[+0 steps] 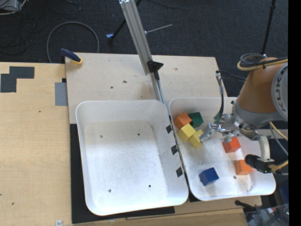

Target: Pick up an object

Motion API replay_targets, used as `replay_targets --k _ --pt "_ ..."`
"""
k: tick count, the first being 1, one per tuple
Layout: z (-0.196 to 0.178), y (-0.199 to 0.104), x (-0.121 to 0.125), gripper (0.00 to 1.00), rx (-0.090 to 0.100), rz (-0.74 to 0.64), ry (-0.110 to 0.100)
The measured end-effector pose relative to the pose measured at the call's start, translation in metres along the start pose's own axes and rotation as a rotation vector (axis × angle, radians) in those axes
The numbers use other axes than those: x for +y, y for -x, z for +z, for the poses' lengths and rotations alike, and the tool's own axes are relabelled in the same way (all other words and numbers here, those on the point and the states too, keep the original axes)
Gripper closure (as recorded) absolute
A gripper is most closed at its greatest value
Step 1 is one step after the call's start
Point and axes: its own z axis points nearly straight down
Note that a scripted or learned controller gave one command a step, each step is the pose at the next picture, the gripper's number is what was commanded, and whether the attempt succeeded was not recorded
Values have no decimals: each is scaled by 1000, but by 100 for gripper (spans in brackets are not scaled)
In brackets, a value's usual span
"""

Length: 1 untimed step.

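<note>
The right bin holds several blocks. A cluster sits by its left wall: an orange block, a green block and a yellow block. A blue block lies near the front. A red-orange block and an orange block lie toward the right. My gripper hangs low over the bin, its fingertips just right of the yellow block and touching or nearly touching it. I see no block between the fingers.
The left bin lies beside the right one, their walls meeting at black clips. A slanted aluminium rail rises behind the bins. Cables run along the arm at the right.
</note>
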Motion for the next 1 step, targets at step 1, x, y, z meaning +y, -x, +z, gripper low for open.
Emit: replay_targets --k 1 --pt "47 9 42 0 -1 -1 9"
